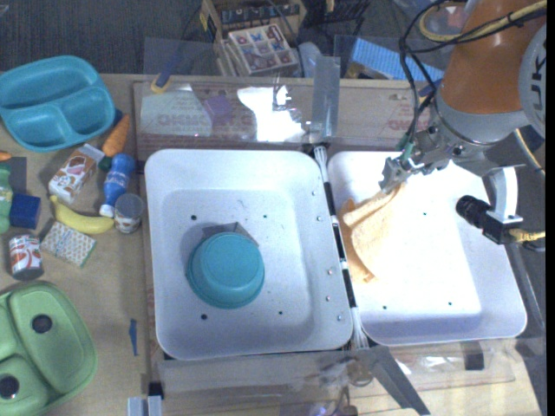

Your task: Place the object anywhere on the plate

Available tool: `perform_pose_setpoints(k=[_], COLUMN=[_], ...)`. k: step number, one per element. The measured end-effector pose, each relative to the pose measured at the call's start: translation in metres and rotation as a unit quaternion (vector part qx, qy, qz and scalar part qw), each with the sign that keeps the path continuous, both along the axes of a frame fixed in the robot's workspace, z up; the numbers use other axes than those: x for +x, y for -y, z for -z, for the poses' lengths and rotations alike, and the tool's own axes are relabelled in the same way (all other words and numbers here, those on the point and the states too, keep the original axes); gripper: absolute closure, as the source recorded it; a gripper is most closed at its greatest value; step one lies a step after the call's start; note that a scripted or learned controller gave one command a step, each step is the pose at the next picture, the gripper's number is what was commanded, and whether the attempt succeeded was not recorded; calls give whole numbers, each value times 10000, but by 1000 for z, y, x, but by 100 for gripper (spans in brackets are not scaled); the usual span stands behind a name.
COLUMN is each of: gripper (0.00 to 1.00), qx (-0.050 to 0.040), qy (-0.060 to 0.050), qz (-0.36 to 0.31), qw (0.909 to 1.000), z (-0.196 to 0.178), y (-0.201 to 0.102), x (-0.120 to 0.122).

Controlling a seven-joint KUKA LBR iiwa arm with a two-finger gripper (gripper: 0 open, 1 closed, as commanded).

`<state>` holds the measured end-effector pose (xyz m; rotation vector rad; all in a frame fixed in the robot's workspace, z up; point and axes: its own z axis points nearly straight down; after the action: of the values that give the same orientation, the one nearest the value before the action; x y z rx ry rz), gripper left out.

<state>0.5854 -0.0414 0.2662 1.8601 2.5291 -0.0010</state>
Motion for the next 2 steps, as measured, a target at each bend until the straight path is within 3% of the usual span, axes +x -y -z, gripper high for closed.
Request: perform_pose_setpoints(k=[1,2], gripper=[100,100], qx=[11,10], qy=[-10,-10], qz=[229,119], qw=[9997,9999], z=[40,48], y=[-44,-88], x=[9,-59])
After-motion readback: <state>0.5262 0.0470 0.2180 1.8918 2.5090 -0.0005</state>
